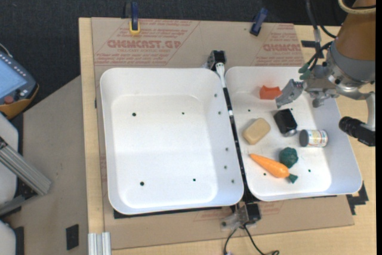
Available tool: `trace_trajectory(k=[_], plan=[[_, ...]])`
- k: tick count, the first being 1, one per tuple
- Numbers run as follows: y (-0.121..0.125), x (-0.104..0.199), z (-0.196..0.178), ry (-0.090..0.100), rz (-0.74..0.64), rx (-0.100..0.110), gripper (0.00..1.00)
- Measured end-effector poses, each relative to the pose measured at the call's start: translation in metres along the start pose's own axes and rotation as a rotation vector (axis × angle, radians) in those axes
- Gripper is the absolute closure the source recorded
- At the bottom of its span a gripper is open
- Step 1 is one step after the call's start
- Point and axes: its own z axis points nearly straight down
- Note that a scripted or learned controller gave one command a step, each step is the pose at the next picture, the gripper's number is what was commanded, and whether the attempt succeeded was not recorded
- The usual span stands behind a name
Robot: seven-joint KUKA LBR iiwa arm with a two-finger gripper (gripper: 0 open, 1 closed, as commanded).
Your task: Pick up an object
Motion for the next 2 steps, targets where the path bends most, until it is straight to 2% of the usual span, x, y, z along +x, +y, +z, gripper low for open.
trace_trajectory(k=[1,2], plan=[[-0.012,0.047,0.02,0.003,-0.004,0.004,0.0],[-0.059,0.022,0.1,0.001,0.004,0.011,0.0]])
